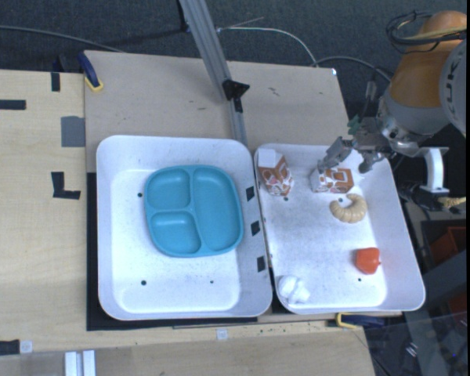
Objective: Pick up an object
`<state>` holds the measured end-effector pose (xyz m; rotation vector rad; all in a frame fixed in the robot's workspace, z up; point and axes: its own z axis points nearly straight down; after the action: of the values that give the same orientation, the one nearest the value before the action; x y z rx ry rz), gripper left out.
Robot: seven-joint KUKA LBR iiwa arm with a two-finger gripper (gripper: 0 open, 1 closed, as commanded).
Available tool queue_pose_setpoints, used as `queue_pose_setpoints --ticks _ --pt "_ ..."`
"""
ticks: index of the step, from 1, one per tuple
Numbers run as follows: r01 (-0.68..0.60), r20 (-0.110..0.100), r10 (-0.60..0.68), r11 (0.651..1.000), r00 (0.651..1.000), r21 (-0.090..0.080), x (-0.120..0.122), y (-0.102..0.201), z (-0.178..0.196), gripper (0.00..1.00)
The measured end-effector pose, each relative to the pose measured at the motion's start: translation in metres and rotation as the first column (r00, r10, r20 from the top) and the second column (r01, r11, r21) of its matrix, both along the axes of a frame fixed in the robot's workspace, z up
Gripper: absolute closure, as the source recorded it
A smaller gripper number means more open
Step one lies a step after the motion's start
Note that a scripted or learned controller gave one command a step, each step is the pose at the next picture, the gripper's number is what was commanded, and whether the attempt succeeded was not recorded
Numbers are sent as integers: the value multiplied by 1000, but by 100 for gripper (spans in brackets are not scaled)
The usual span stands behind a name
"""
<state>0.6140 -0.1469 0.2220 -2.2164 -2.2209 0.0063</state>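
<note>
My gripper [349,161] hangs over the back of the right bin [313,233], open, with its fingers [329,163] spread apart and nothing between them. Just below it, towards the front, lies a small brown-and-white carton [334,181]. A second carton of the same kind [275,175] stands near the bin's back left corner. A pale croissant-shaped piece [349,208] lies in front of the first carton. A red object [367,260] sits at the front right and a white crumpled object [294,290] at the front left.
The left bin [121,288] holds a blue divided plate [193,210]. A grey metal post [207,41] slants in from the top to the gap between the bins. The arm's orange band [423,77] is at the upper right.
</note>
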Motion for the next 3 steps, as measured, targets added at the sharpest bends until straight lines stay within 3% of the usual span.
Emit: queue_pose_setpoints --ticks 2,3 --pt "0 -2 0 1000 1000 0 -9 6 -115 0" --pt "-2 3 2 1000 1000 0 -8 7 -101 100"
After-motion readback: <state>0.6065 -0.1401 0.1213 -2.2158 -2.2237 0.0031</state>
